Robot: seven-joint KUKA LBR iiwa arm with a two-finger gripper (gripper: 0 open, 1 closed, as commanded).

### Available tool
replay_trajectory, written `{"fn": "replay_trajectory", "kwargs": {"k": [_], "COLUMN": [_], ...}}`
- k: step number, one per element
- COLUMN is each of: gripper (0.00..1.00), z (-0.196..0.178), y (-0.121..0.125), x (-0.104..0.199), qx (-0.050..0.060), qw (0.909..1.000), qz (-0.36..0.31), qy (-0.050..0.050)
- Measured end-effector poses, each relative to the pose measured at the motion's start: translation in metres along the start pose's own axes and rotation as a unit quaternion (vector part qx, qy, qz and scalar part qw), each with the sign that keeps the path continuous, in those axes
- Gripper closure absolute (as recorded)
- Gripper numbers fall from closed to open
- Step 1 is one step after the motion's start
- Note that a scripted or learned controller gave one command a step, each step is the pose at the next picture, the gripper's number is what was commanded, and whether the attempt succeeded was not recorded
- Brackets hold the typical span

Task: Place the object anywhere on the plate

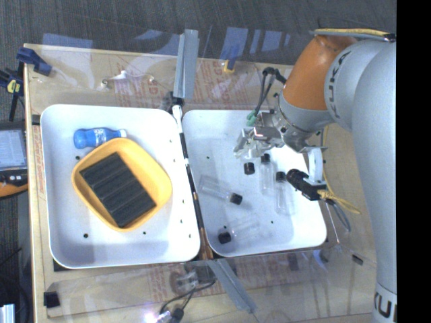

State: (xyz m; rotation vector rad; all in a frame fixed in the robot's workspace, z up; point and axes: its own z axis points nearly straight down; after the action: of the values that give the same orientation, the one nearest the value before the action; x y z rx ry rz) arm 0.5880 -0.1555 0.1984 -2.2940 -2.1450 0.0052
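- The gripper [252,143] hangs over the right bin [306,231]; whether it grasps anything I cannot tell.
- The blue bottle [94,137] lies in the left bin [57,241], far to the gripper's left, long axis roughly left-right, touching the plate's upper rim.
- The yellow plate [156,180] is smooth plastic, rounded, with a dark ribbed inset.
- Small dark bits [236,198] dot the right bin.

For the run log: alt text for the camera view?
Grey-and-orange arm reaches over the right bin, its tool low above small dark pieces. In the left bin, a yellow plate carries a dark ridged pad, a blue bottle behind.
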Motion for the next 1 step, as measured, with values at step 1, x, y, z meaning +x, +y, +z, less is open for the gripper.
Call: {"fn": "replay_trajectory", "kwargs": {"k": [1], "gripper": [1.00], "z": [-0.0078], "y": [-0.0270], "x": [0.0887], "qx": [0.002], "qw": [0.9934], "qz": [-0.115], "qy": [0.001]}}
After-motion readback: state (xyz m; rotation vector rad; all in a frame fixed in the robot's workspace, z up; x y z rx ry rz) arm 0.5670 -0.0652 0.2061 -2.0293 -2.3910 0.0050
